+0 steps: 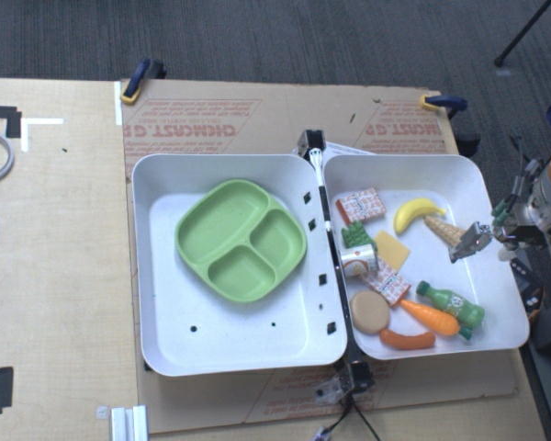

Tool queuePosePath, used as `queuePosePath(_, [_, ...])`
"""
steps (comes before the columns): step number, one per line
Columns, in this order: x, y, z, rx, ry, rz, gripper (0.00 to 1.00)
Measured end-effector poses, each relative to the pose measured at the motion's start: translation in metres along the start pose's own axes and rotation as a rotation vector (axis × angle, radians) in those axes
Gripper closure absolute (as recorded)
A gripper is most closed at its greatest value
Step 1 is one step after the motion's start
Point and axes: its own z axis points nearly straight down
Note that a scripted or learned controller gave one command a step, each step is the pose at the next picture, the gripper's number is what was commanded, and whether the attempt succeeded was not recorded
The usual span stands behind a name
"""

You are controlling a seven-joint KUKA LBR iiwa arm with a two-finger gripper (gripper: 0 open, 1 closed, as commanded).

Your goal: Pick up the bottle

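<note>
The green bottle (451, 304) lies on its side in the front right part of the right bin (473, 182), its cap pointing left, right beside an orange carrot (429, 316). My gripper (483, 231) reaches in over the bin's right wall, behind the bottle and well apart from it. It hangs close to the wide end of an ice cream cone (444, 231). Nothing shows in the gripper.
The right bin also holds a banana (415, 212), a cheese wedge (392, 250), red-and-white cartons (360, 206), a small can (357, 263), a round cookie (370, 312) and a sausage (407, 340). A green divided plate (241, 240) lies in the left bin (165, 329).
</note>
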Motion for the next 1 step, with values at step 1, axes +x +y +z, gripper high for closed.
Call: queuePosePath(1, [-0.0001, 0.0009, -0.0095, 0.000, -0.001, -0.001, 1.00])
